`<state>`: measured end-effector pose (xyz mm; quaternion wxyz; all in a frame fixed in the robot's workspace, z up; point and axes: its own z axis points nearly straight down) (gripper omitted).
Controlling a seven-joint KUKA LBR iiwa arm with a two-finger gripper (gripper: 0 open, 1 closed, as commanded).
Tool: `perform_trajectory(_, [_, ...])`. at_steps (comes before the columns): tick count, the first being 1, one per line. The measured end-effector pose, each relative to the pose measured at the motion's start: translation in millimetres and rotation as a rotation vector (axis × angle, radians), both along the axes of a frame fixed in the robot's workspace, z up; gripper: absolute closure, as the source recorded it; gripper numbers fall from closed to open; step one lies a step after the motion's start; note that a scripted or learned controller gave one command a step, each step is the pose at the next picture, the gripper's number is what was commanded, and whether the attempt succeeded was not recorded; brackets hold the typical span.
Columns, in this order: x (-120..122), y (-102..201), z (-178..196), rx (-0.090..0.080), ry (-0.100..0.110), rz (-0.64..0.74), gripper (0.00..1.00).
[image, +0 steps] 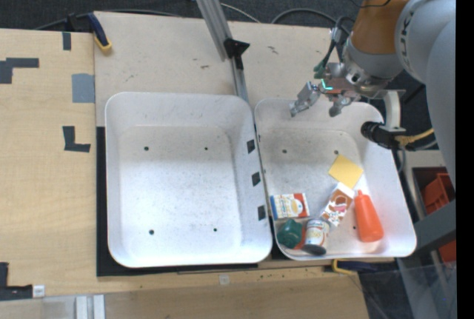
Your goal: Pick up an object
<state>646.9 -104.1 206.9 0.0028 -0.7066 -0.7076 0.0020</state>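
Note:
My gripper (318,105) hangs over the back rim of the right bin (296,151), its two fingers spread apart with nothing between them. Near the front of that bin lie a yellow square pad (346,170), an orange bottle (366,217), a small red and white box (289,205), a red and white packet (338,207), a dark green round thing (291,232) and a small can (316,233). All of them sit well in front of the gripper.
The left bin (181,177) stands beside the right one, sharing a dividing wall with black clips. A slanted metal rail (211,3) rises from behind the bins. Grey tape marks lie on the bench at left.

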Motion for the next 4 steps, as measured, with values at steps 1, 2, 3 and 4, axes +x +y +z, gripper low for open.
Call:
perform_trajectory(1, [1.0, 0.0, 2.9, -0.001, -0.005, 0.001, 0.0])
perform_trajectory(2, [-8.8, 2.5, -45.8, -0.002, 0.0, 0.0, 0.0])
perform_trajectory(3, [-19.4, -1.9, -98.9, -0.002, 0.001, -0.001, 0.0])
perform_trajectory(4, [-20.0, -1.4, -119.4, -0.003, -0.004, 0.0, 0.0])
